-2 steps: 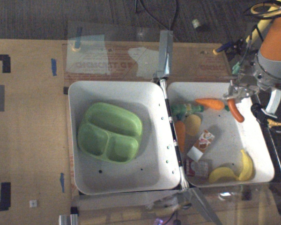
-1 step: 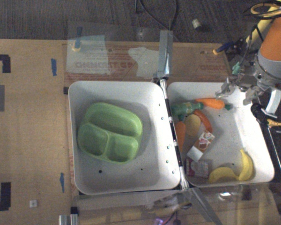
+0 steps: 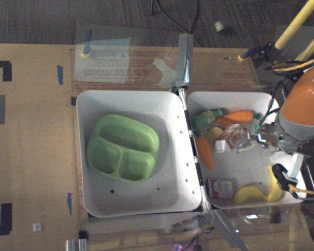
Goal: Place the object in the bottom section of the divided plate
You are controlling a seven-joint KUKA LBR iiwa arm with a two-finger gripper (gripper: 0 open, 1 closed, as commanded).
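A green divided plate [image 3: 124, 148] lies in the left bin [image 3: 94, 192], with one large section at the back and two smaller ones toward the front. My gripper [image 3: 251, 139] hangs low over the right bin [image 3: 251, 166], reaching in from the right below the orange band [image 3: 302, 106]. Its tip is right beside a clear, shiny plastic object [image 3: 234, 136]. I cannot tell whether it touches or holds that object.
The right bin also holds two carrots [image 3: 239, 116] [image 3: 204, 152], a green bottle-like item [image 3: 206, 117], a yellow banana [image 3: 259, 193], a pinkish packet [image 3: 221, 187] and a small white cube [image 3: 220, 146]. A metal divider [image 3: 191, 150] separates the bins.
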